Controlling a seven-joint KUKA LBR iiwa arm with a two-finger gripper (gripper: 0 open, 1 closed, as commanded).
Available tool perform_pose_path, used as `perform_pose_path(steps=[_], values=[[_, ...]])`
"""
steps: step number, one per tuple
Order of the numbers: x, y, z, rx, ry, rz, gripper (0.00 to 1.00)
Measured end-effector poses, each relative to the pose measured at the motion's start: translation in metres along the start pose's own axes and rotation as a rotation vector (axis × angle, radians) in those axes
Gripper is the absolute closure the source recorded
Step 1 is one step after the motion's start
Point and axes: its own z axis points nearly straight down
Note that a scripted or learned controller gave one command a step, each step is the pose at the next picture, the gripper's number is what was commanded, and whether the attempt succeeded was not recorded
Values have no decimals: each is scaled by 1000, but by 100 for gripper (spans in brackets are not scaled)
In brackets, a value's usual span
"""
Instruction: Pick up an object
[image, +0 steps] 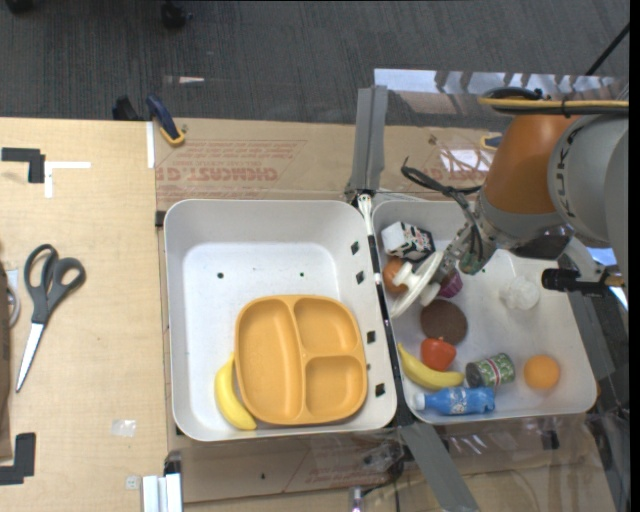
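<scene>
My gripper is down in the right bin, low over the clutter at its far left side, with my orange-banded wrist just above it. From this overhead camera I cannot tell how it is set or whether anything is in it; the tip merges with the white plate leaning against the bin's dividing wall and a purple thing just beside it.

No object is visibly lifted, so I judge the pick as not yet done: I am at the reach or grasp stage. The likeliest targets are that plate and the purple piece. Well clear of me lie a brown disc, a tomato, a banana, a green can, a blue bottle and an orange.

In the left bin sit a yellow divided tray and a second banana, untouched.
</scene>
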Motion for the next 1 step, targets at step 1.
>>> perform_pose_path(steps=[1], values=[[28, 7, -139, 0, -1, -38, 100]])
